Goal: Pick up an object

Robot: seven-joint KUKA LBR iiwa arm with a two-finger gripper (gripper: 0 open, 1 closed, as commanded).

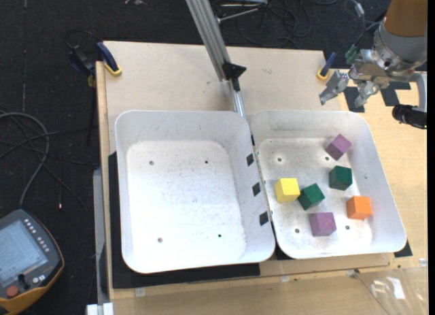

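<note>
Seen from above at a slant: pale wooden table (170, 75) carrying two shallow white bins side by side, both of smooth moulded plastic with rounded corners and raised rims.

Left bin (129, 137): matte floor speckled with fine dark dust, a few small dark dots.

Right bin (387, 201): six small cube-shaped blocks with flat, matte painted faces. Light purple block (338, 146) nearest the far rim, turned at an angle. Dark green block (340, 177) just in front of it. Yellow block (287, 189) near the bin's left side, touching or almost touching a second green block (311, 195) on its right. Orange block (359, 207) toward the right wall. Darker purple block (322, 223) nearest the front, between the second green and the orange, apart from both.

Ribbed silver metal rail (207, 24) slanting down from the top to the gap between the bins, ending in a black clamp.

End effector (348, 92) at upper right, over bare table just beyond the right bin's far rim, well apart from every block. Grey metal fingers (333, 89) pointing down and spread moderately apart, nothing between them, touching nothing. Above it, grey wrist and orange band of the arm (406, 7).

Grey-and-orange handheld pendant (24, 256) with a screen on dark carpet at lower left.
</note>
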